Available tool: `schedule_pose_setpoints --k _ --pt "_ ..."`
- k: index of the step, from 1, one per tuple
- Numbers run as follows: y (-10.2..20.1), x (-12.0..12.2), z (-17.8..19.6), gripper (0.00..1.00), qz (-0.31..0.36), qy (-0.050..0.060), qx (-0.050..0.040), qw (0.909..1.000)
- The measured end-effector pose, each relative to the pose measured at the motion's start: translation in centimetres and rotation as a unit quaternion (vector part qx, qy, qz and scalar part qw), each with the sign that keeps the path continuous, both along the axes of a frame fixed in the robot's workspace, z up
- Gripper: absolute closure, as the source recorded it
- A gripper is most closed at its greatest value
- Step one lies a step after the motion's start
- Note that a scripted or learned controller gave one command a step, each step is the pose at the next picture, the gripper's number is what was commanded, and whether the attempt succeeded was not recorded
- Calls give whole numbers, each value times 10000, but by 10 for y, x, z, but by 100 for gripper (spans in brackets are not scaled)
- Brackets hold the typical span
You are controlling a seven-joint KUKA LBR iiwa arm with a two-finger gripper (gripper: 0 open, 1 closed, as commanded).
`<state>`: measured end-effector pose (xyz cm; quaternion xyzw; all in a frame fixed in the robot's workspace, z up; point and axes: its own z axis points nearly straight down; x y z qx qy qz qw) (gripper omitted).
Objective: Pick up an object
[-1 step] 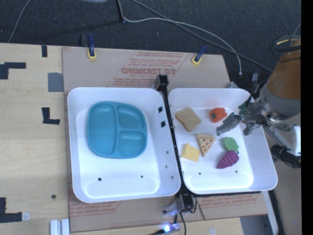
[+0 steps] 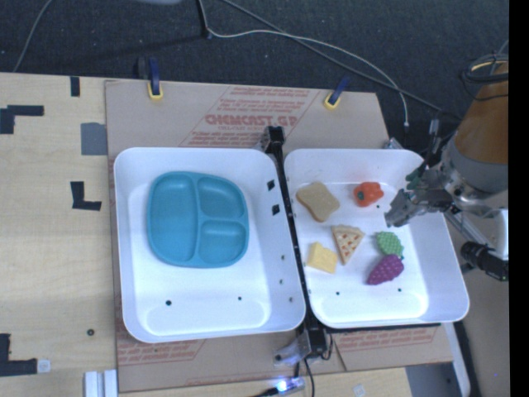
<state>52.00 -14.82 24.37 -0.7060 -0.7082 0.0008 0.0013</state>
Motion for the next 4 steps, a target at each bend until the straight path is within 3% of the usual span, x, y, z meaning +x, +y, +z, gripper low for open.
schedule_pose_setpoints --k 1,2,3,4 --pt "14 27 236 100 4 -112 -29 9999" --pt "58 21 295 100 9 -54 -9 10000" --pt "57 134 237 100 1 15 -8 10000" --pt "56 131 254 100 -1 -19 -23 10000"
